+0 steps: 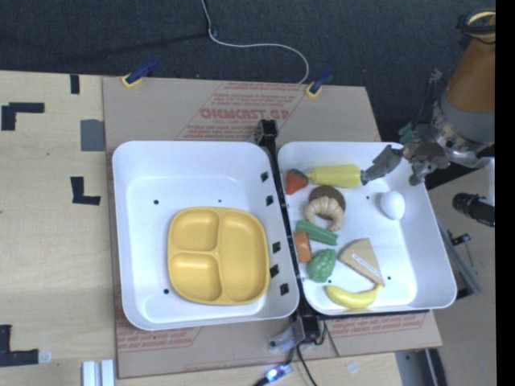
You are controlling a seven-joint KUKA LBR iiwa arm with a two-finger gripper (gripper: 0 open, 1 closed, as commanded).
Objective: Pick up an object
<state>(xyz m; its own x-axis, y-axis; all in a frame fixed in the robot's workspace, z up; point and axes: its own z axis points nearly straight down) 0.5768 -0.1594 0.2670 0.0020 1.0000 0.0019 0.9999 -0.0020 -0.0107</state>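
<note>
My gripper (399, 170) hangs over the far right part of the right bin (426, 252), open, with nothing between its fingers. A white egg (392, 205) lies just below it, apart from the fingers. To the left of the gripper lies a yellow corn cob (334, 174), with a red vegetable (296, 181) beside it. Further down the bin are a croissant (324, 208), a carrot (302, 246), a green broccoli piece (322, 264), a sandwich wedge (362, 260) and a banana (352, 297).
The left bin (141, 183) holds a yellow divided plate (218, 256). The wall between the bins (279, 215) runs down the middle with black clips on it. A white cable (241, 43) lies beyond the cardboard mat.
</note>
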